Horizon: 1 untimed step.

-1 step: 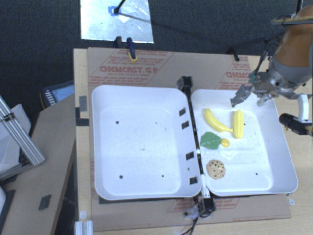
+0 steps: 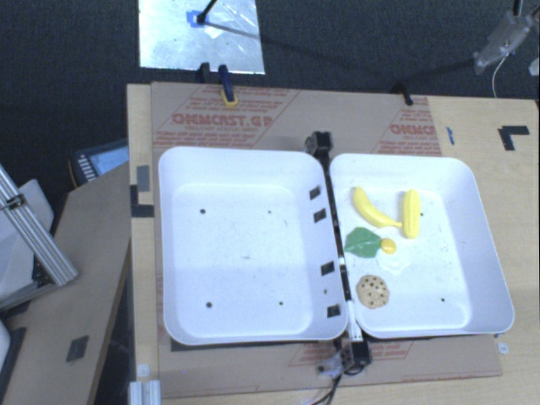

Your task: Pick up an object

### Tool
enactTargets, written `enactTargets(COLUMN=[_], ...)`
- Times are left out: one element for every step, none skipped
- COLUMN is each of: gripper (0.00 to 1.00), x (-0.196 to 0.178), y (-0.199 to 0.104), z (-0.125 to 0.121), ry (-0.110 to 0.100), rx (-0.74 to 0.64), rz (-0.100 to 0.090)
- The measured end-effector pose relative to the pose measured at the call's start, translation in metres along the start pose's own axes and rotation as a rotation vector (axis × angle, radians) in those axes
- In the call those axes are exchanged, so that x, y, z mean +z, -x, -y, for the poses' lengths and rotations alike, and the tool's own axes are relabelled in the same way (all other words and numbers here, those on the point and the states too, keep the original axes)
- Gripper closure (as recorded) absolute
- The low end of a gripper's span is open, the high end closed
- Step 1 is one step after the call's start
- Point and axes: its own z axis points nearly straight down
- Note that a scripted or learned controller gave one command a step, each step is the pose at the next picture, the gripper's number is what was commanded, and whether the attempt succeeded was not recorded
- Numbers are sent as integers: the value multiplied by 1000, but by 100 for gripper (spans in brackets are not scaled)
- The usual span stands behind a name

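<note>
Dark carpet-like flooring surrounds a pale wooden surface (image 2: 472, 116), on which a brown cardboard sheet (image 2: 228, 116) printed with red lettering is laid. Two shallow white bins with rounded corners are set side by side on the cardboard, joined along their inner edges by small dark clips. The left bin (image 2: 245, 243) is smooth, glossy plastic marked by a few small dark dots. The right bin (image 2: 456, 294) is of the same material and carries all the objects, gathered in its left half.

A curved yellow banana (image 2: 374, 208) is laid at a slant near the top, and a straighter yellow corn cob (image 2: 412, 213) is set upright just beside it to the right. Below them a flat green leaf (image 2: 363, 241) is seen, with a small round yellow ball (image 2: 388, 245) touching its right edge. A whitish, flat piece (image 2: 395, 261) is found just under the ball, hard to tell from the bin floor. Nearest the front edge a round, tan cookie (image 2: 372, 291) speckled with dark chips is placed.

A crinkled silvery sheet (image 2: 201, 22) is seen beyond the surface at the top. The jaws are not seen, so their state cannot be told.
</note>
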Motion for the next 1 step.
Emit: enactTargets(gripper=[0], x=[159], y=[-92], z=[-25], ry=[-35], rx=[-6], rz=[-8])
